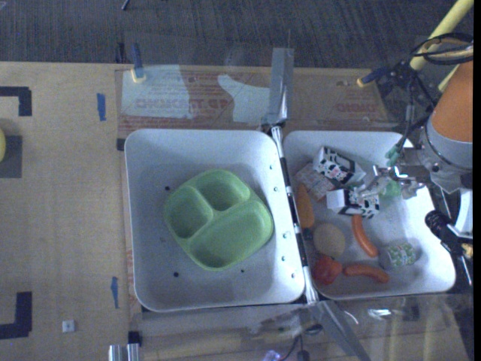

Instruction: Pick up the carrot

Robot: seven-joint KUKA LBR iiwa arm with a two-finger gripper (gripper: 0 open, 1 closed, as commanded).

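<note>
Carrot lying lengthwise in the right bin, close along its left wall, just above a tan round item and a red tomato. Gripper poised over the same bin's upper middle, beside a cow-patterned carton, to the right of the carrot and apart from it. Open or closed: cannot tell. Green divided plate resting in the left bin.

Green divided plate in left bin, carrot by right bin's left wall
</note>
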